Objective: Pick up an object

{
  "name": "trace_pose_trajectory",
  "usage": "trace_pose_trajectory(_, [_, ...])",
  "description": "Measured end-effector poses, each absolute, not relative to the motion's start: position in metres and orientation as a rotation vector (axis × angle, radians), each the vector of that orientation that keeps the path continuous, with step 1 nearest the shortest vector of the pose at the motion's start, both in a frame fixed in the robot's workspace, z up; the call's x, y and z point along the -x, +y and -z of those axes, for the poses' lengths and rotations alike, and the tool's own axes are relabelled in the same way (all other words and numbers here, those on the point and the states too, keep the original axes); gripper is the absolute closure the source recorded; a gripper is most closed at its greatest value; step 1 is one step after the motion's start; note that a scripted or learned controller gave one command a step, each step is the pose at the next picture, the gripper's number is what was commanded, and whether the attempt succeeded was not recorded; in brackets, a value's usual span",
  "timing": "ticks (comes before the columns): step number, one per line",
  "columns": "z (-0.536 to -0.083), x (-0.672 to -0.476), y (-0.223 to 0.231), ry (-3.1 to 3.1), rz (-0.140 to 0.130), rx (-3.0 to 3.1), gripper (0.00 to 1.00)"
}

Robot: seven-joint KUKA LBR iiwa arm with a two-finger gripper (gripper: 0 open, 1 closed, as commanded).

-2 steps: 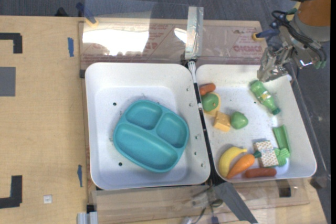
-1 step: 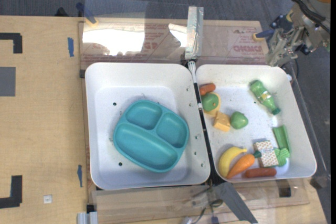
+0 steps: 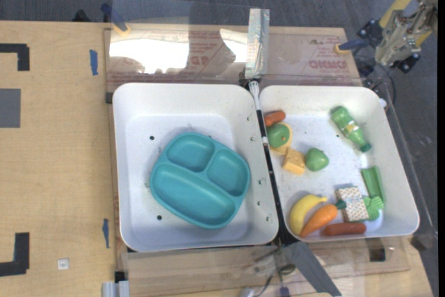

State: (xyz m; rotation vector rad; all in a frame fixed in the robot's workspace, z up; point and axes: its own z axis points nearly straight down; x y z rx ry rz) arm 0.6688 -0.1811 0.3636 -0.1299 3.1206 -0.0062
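left bin (image 3: 132, 115): teal divided plate (image 3: 200, 179) | right bin (image 3: 396, 170): banana (image 3: 303, 211), carrot (image 3: 321, 217), green bottle (image 3: 350, 127), cheese wedge (image 3: 294, 162) | gripper fingers: cannot tell

Yellow stand (image 3: 417, 7), upper right of the frame: cut off by the top and right edges. Grey metal piece (image 3: 313, 273), bottom centre: cut by the lower edge. Banana (image 3: 304, 211), lower right bin: partly covered by the carrot (image 3: 321, 217). Patterned packet (image 3: 352, 202): print too small to read.
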Motion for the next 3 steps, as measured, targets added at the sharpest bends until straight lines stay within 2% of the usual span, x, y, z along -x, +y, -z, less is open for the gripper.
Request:
trace_pose_trajectory(1, [-0.442, -0.667, -0.217, 3.122, 0.007, -0.105, 1.0])
trace_pose_trajectory(2, [-0.424, -0.663, -0.223, 3.102, 0.002, 0.462, 1.0])
trace_pose_trajectory(3, [-0.368, -0.657, -0.222, 2.885, -0.003, 1.235, 1.0])
